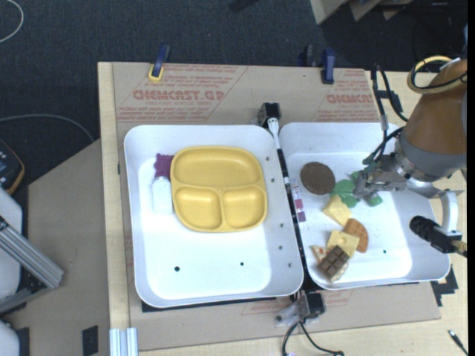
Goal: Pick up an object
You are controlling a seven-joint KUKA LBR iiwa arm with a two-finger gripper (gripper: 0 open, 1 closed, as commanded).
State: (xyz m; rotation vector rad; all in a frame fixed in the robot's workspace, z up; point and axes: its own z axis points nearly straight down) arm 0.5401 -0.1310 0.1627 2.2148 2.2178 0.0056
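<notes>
Hovering low with gripper (365, 186) at the green piece (346, 190) in the right bin (393, 262); grip unclear, nothing lifted yet.

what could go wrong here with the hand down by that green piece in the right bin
The hand is low over the green piece, which sits tight among the brown disc and yellow wedge, so it may nudge those instead of gripping. The green piece looks flat, so it could slip out. The right bin may shift if pushed.

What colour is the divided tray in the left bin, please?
Yellow; the divided tray shows plainly in the camera view.
</notes>
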